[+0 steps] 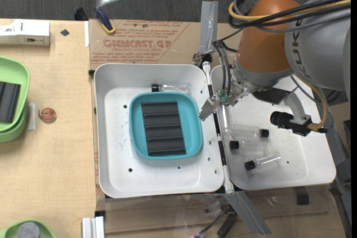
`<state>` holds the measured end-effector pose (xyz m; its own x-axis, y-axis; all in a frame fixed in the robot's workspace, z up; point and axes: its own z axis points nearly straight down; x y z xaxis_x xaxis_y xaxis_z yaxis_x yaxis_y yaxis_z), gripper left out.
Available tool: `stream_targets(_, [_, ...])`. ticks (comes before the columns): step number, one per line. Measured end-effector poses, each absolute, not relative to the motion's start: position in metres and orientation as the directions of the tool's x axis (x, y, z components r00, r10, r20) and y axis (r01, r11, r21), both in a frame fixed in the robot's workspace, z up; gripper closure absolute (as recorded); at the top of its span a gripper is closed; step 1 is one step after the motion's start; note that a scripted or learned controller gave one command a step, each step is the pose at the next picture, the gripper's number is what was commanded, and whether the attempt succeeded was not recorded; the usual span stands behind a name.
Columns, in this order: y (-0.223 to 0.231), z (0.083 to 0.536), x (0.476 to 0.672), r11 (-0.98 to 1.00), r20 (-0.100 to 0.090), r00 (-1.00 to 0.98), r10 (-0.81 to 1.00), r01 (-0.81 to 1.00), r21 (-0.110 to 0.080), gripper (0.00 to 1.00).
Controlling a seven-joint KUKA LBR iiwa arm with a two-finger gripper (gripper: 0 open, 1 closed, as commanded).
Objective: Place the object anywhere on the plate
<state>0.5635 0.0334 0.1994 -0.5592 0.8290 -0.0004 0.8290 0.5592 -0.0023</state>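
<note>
My jaws hang just right of the teal plate (pixel 192 134), over the seam where the two white bins meet. Whether they are clenched, released or carrying anything, I cannot tell: my orange wrist band (pixel 268 36) and its cables cover them from above.

A black ridged block (pixel 163 128) lies flat in the middle of the plate, so if that is the object, I judge the placing done. Further right of the plate, small clear vials (pixel 262 163) with dark caps lie loose in the right bin (pixel 321 173), and another vial (pixel 163 88) lies just beyond the plate's far rim.

The risks I see:
- A vial is slick and round, and may roll off the plate.
- Coming down near the seam, I could strike the bin wall or nudge the plate.
</note>
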Motion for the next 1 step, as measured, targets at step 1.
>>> stream_targets(1, [0.0308, 0.2079, 0.5646, 0.555, -0.002, -0.555, 0.832, 0.832, -0.002, 1.0])
